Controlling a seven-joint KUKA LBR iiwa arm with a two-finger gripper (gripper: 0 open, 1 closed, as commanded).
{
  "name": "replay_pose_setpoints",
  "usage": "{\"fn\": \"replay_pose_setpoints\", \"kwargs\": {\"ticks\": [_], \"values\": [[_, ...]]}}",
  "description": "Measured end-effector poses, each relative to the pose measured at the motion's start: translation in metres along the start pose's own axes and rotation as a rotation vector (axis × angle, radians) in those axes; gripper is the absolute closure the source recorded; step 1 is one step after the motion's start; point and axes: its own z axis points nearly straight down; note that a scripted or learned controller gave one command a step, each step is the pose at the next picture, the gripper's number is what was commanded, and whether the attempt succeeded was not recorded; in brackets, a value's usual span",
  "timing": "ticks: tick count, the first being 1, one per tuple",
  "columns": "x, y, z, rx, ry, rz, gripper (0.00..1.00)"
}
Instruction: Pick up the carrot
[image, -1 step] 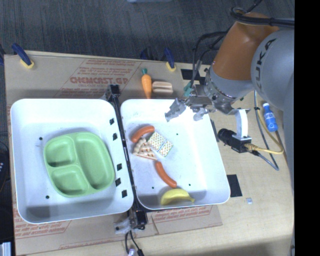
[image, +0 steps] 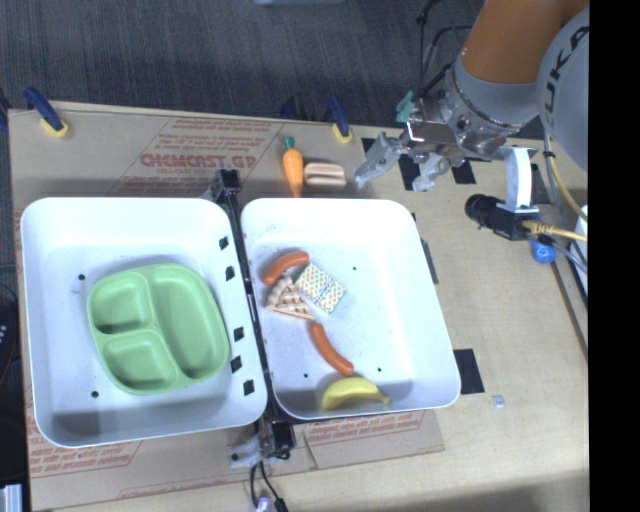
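Approach step: gripper open, holding nothing, right of the bun; carrot lies at its 9 o'clock, needs reaching over.

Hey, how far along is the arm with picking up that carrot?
Done: nothing yet. The carrot lies on the cardboard just behind the right bin, beside a small sandwich-like toy, outside both bins. In hand: nothing; the gripper hangs to the right of that toy, apart from the carrot, fingers spread with nothing between them. Left: move over the carrot, lower, close and lift.
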Motion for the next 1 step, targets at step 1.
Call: {"fn": "replay_pose_setpoints", "kwargs": {"ticks": [1], "values": [[0.0509, -0.0472, 0.1186, 0.005, 0.0, 0.179, 0.0]]}}
